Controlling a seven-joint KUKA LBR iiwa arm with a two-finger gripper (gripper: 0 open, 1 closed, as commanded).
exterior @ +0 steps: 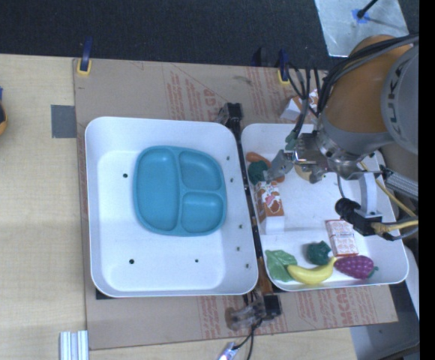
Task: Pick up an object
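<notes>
- Arm [367, 88] covers the right bin's [397, 276] twelve o'clock part; its hand [281, 163] sits over small items at nine o'clock, and I cannot tell its state
- Left bin [105, 268] holds a blue divided plate [178, 190] at centre
- At the right bin's six o'clock: banana [310, 274], purple grapes [355, 265], green leaf [279, 261], small red-and-white box [341, 237]
</notes>
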